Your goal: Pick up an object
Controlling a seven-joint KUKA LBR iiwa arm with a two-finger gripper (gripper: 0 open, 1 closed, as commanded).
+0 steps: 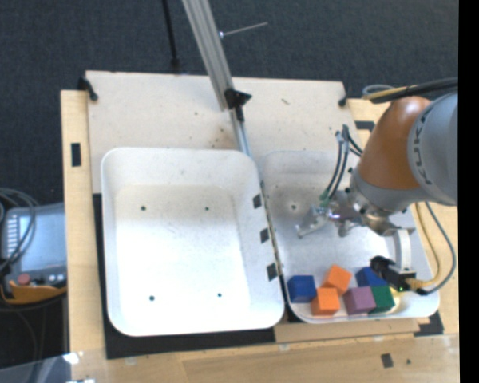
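Blocks sit bunched at the near edge of the right bin (303, 174): blue block (302, 287), two orange (338, 278) (326, 300), purple (359, 300), green (383, 298), another blue (370, 278). My jaws (318, 220) hang over bare bin floor, up-bin from the blocks, nothing between them; apart or together, cannot tell. Left bin (184, 238) alongside on the surface (160, 110).

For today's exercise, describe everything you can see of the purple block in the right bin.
The purple block is a small cube with a matte, solid-coloured surface, the material hard to tell. It sits flat in the right bin, by the near edge, in a tight cluster. An orange block lies against its left side, a green block against its right, and a second orange block just behind. The gripper is farther back, apart from it.
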